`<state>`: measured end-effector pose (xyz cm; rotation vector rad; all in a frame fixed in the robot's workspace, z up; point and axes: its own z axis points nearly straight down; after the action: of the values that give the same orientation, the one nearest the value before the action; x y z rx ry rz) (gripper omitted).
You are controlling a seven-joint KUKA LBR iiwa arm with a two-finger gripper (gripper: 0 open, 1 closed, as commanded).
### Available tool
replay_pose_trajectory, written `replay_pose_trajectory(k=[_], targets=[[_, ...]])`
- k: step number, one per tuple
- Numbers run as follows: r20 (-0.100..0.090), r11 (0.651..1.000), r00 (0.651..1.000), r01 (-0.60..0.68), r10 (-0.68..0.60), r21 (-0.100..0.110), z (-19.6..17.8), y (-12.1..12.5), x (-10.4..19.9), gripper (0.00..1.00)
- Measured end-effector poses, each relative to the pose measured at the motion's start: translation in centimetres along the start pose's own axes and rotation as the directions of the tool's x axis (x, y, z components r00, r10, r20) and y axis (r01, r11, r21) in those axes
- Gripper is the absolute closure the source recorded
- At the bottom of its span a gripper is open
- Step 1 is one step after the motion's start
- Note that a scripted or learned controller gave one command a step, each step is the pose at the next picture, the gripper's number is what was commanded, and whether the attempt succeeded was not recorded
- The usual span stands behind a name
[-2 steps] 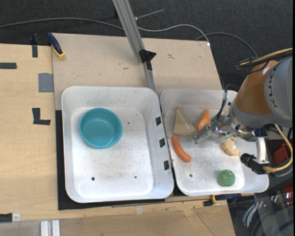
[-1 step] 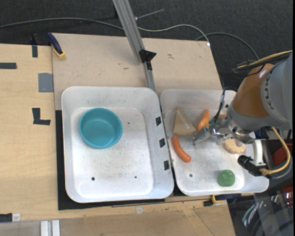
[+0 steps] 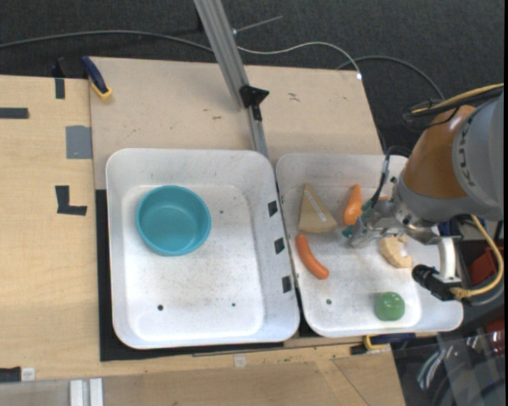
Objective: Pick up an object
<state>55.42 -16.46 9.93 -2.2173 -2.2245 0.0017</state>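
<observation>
In the right-hand shallow white bin (image 3: 339, 324), the grey arm's pincer (image 3: 361, 227) reaches low among the objects, just beside a small orange carrot-shaped piece (image 3: 353, 204); whether it is released or clenched cannot be told. Nearby lie a tan wedge (image 3: 315, 212), an orange sausage-shaped piece (image 3: 312, 256), a cream lump (image 3: 396, 251) and a green ball (image 3: 389, 306). The left white bin (image 3: 127, 320) holds a round teal bowl (image 3: 173, 219).

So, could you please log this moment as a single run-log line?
gripper: low in right bin, grasp unclear | nearest: carrot, wedge | left bin: teal bowl
</observation>
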Motion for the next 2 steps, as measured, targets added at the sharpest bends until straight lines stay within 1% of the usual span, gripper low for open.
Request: replay_pose_trajectory(k=[1,2], targets=[[0.000,1.000,1.000,-0.002,0.002,-0.003,-4.2,0.3,0.2,1.00],[0.001,1.000,1.000,-0.002,0.002,-0.006,-10.5,0.6,-0.1,1.00]])
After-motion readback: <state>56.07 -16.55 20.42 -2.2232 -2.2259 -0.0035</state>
